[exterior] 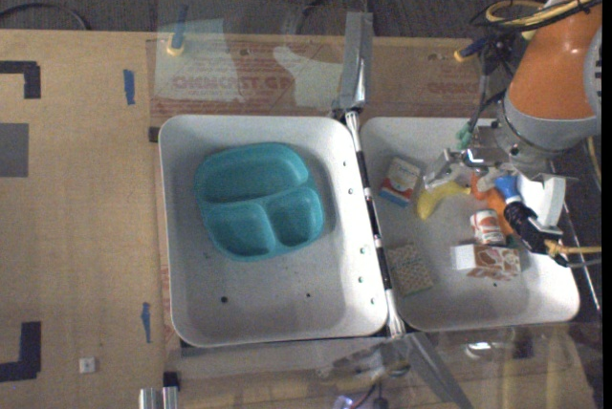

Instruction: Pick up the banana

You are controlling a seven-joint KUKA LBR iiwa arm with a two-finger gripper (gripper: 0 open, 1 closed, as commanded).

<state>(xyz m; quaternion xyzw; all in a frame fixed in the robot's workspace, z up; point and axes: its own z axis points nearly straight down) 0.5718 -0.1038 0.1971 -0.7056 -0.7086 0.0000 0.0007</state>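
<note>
Hand (459,163) hovers beside small, curved yellow banana (438,198) in right bin (421,135).

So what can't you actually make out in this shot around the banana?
- Gripper: its fingers blur into clutter at the banana's upper end, camera view; open or shut, touching or not, unclear.
- Items right of the banana: partly covered by the arm.
- Small carton: label too small to read.

Yellow banana (440,198), curved, lying flat in the right bin, near its upper middle
</note>
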